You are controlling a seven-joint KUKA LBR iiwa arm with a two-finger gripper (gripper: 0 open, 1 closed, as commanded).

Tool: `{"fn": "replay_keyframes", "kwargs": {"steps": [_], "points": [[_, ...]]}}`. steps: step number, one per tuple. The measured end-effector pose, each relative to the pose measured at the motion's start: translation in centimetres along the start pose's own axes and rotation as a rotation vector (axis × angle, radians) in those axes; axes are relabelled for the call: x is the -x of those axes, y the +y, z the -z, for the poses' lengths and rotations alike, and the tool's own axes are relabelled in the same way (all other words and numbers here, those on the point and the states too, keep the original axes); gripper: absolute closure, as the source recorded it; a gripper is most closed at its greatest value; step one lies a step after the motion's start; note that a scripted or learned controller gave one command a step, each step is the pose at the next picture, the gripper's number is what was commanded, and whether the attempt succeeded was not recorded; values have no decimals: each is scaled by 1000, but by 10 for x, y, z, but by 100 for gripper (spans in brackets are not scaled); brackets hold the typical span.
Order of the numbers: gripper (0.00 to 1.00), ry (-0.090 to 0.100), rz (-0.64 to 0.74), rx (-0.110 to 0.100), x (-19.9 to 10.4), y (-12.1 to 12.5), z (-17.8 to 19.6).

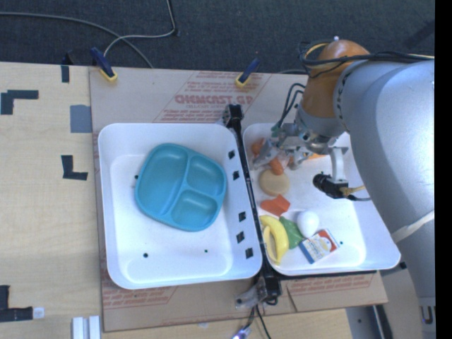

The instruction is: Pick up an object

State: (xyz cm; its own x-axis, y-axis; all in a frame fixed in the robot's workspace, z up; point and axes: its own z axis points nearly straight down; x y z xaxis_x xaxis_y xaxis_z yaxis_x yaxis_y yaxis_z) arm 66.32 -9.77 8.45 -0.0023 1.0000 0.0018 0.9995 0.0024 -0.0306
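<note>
Nearest the camera, at the lower edge of the frame, the wooden worktop [42, 246] carries two shallow bins side by side. In the lower part of the right bin [374, 249] lie a small red-and-white carton [318, 246], a white egg-shaped piece [307, 221], a green piece [289, 230] and a banana [274, 237], all close together. Just above them sits an orange-red block [276, 205], then a pale round bun-like piece [274, 183]. The left bin [113, 189], centre-left of the frame, holds a blue divided plate [181, 186]. Further up, in the upper part of the right bin, the gripper [284, 152] is down among small orange toy pieces [277, 166], with the arm coming in from the upper right. Whether the jaws are apart or together cannot be told here; cables and wrist hardware crowd that spot. Nothing is seen lifted clear of the bin, so I judge the pick as not yet done: the arm seems to be at the reach-and-grasp stage, with closing on a piece and raising it left to do.
</note>
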Motion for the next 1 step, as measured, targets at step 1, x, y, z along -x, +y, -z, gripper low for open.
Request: {"fn": "replay_keyframes", "kwargs": {"steps": [1], "points": [[100, -4, 1, -20, 3, -4, 8]]}}
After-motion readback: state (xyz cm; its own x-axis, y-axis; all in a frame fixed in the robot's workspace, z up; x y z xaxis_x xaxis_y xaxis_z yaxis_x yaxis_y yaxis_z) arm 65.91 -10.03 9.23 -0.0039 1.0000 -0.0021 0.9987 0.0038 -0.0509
